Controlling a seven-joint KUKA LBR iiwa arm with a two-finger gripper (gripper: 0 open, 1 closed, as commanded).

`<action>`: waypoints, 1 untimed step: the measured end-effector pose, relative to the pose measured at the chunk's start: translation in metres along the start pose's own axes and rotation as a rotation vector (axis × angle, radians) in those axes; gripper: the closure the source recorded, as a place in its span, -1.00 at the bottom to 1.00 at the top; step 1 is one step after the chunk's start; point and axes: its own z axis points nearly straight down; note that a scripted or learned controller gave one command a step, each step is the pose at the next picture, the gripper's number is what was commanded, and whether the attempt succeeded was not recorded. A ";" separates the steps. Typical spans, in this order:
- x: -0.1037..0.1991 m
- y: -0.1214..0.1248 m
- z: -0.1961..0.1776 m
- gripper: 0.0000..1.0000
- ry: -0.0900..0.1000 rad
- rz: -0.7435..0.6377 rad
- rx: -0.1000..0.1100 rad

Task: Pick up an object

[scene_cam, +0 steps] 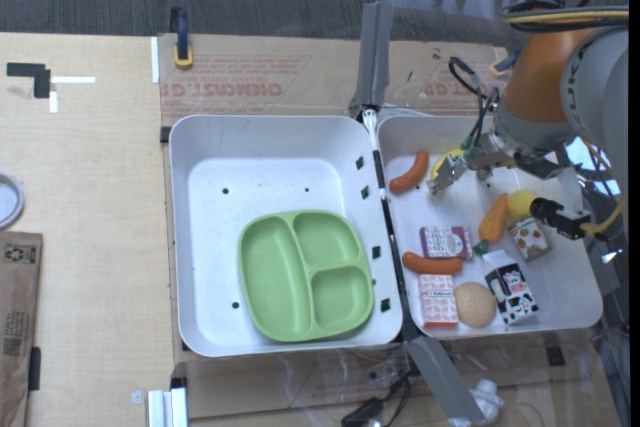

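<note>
The grey arm with the orange band (pixel 560 75) comes in from 3 o'clock, over the right white bin (pixel 560 315). Its hand (pixel 447 172) hangs low at the bin's 11 o'clock part. I cannot tell how wide it is open. Just beside it lies a small orange-red toy hot dog (pixel 408 172), its long side running from 1 o'clock to 7 o'clock. A green split plastic plate (pixel 305 273) lies in the left white bin (pixel 200 215).

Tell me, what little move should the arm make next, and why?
Probably a short drop straight down. The end effector hangs in the right bin, by a small yellow object and beside a sausage, and I see nothing held in it. Lowering would bring it onto something to pick up; whether it would grip is uncertain.
</note>
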 end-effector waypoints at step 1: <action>-0.057 -0.063 0.000 -1.00 0.000 0.049 0.000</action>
